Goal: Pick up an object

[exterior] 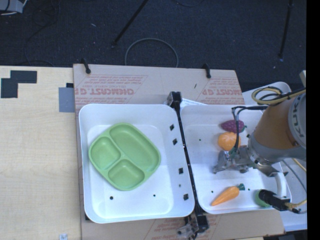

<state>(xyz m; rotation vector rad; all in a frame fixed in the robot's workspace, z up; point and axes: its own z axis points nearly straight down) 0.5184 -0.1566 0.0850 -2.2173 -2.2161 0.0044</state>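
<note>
Two shallow white bins side by side on a cardboard-backed bench: left bin and right bin, their inner rims meeting along a black divider strip. Left bin, contents one: a green divided plate with three compartments, lying flat, tilted diagonally, toward the bin's left half; bare white floor borders it on the right and along the near edge. Right bin, contents four: one orange round fruit near the bin's middle; one purple item just behind it, touching or nearly so; one toy carrot lying near the front rim, tip pointing left; one green item at the front right corner, partly hidden by a black fitting. One arm, grey with an orange band, enters over the right rim. One gripper, low in the right bin, just below the orange fruit and above the carrot, apart from both; whether its fingers stand parted or closed cannot be told. Open floor in the right bin lies along its left side, next to the divider.
</note>
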